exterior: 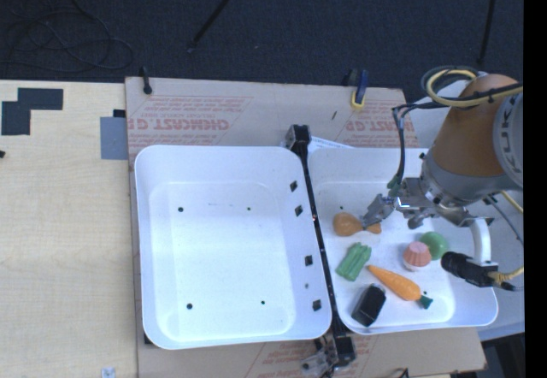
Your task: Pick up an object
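Lowest in the right bin, nearest the camera, a small black block lies by the front wall. Just behind it an orange carrot with a teal end runs slantwise, and a green ridged piece lies to its left. A pink round toy sits beside a green one, the two touching. Further back an orange-brown pear-shaped toy rests near the divider. The gripper hangs just to the right of that toy, close above the bin floor; its jaws are too small and dark to tell whether they are spread or closed, and nothing can be seen between them. The left bin lies alongside. Cardboard under both bins bears red print reading upside down, roughly "CHEMCRZT"; I cannot read it surely.
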{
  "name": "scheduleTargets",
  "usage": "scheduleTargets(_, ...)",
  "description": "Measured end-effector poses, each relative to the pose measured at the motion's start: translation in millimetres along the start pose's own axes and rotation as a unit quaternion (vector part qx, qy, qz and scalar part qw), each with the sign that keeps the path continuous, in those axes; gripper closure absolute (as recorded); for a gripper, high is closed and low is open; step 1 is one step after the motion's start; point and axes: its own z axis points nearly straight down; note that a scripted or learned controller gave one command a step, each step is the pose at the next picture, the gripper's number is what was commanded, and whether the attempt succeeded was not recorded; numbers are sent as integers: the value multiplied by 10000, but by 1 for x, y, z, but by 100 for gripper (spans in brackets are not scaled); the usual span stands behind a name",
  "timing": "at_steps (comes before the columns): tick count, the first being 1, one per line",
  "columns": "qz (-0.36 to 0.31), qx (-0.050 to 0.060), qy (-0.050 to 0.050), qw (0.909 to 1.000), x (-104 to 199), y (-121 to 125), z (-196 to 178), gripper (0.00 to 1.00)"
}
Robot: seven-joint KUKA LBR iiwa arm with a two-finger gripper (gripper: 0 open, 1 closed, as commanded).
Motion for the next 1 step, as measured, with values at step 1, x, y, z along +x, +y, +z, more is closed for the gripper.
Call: scheduleTargets(1,-40,-17,4,10000,71,-33,-59,0)
